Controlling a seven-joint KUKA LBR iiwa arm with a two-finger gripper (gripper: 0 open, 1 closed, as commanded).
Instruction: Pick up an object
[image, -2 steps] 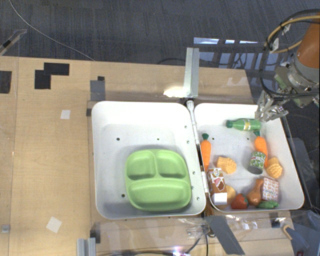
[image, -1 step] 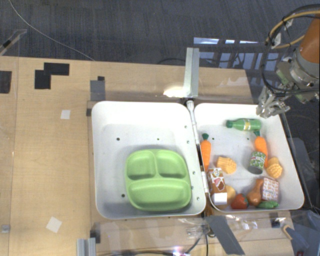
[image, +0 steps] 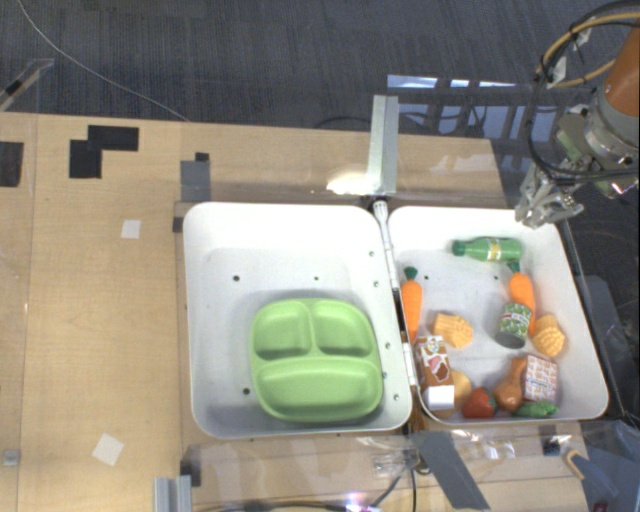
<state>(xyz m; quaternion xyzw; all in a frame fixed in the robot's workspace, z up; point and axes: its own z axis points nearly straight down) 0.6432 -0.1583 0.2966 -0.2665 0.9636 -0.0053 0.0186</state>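
Observation:
My gripper (image: 545, 205) hangs over the far right corner of the right bin (image: 580, 300), with nothing seen between its fingers. Below it and to the left lies a green bottle (image: 487, 249). Further down the bin hold an orange carrot (image: 411, 303) by the left wall, a second carrot (image: 521, 290), a green can (image: 515, 322), a yellow waffle-like piece (image: 452, 330), an orange round piece (image: 548, 337), a small carton (image: 434, 362), a pink box (image: 540, 379) and a red tomato (image: 479, 403).
The left bin (image: 215, 250) holds a green divided plate (image: 316, 357). A metal post (image: 384, 145) stands behind the wall between the bins. Cables (image: 560, 60) loop above the arm's wrist at the upper right.

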